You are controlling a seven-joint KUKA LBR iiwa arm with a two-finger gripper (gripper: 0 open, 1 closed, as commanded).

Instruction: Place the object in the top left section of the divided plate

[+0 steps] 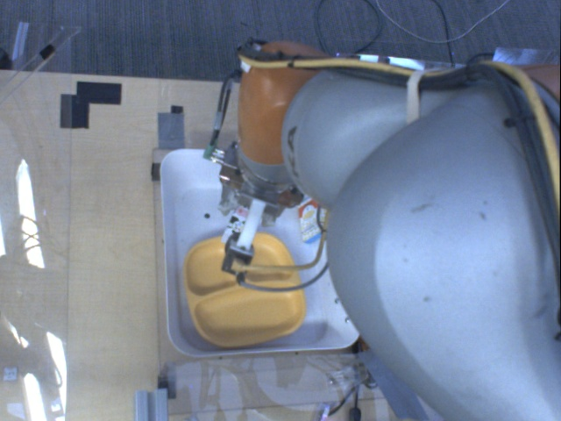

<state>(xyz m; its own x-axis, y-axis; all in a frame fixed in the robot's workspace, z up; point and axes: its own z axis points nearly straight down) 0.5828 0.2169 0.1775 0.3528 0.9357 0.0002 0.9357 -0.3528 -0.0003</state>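
The jaws hang over the upper part of the yellow divided plate (250,318). The plate lies in the white bin (172,235) on the counter (88,279), toward the bin's lower edge in the view. Whether the jaws are open or closed, or grip anything, cannot be told. A small white-and-orange object (308,221) lies on the bin floor beside the plate's upper right rim, right of the jaws and apart from them, partly hidden by the grey arm (421,235).
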